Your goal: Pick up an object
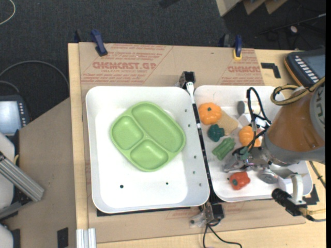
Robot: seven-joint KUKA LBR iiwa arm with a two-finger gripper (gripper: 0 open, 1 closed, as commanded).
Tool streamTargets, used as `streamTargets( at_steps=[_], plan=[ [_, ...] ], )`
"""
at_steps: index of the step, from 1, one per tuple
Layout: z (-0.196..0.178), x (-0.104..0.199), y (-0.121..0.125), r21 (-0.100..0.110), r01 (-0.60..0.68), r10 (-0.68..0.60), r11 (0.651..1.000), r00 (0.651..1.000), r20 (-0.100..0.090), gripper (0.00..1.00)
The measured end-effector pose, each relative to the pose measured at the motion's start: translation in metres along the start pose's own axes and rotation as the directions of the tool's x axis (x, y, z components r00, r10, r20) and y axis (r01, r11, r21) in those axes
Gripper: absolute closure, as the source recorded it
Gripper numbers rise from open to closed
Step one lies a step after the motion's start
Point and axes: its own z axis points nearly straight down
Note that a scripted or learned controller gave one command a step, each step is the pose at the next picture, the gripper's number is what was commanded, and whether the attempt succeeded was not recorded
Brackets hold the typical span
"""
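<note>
End effector [242, 161] is low in the right bin [227, 192], over the toy pile; whether it's open, closed or gripping anything, can't tell, wrist and cables cover it. Just beside it: red pepper toy [238, 180] toward the near rim, green ridged piece [223, 148] on its left, small orange toy [246, 135] against the arm. Further up the bin: orange pumpkin [209, 113], dark teal piece [215, 133], tan block [228, 121]. Left bin [103, 190] holds a green divided plate [147, 136]. Both bins sit on a brown board surface [129, 63] with red lettering, blue clamps at the back edge. Dark carpet floor [77, 9] around it. Arm's orange band [297, 125] hides the right bin's far side.
</note>
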Motion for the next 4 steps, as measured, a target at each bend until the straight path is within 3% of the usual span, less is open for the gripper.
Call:
streamTargets(
  at_steps=[1, 2, 3, 4],
  plan=[
    [-0.015, 0.001, 0.002, -0.01, 0.002, -0.002, 1.0, 1.0, 0.003, 1.0],
    [-0.118, 0.083, 0.004, -0.018, 0.015, -0.015, 1.0, 1.0, 0.0, 1.0],
    [-0.122, 0.077, 0.002, -0.011, 0.005, -0.005, 1.0, 1.0, 0.003, 1.0],
    [-0.191, 0.105, 0.002, -0.015, 0.009, -0.009, 1.0, 1.0, 0.002, 1.0]
  ],
)
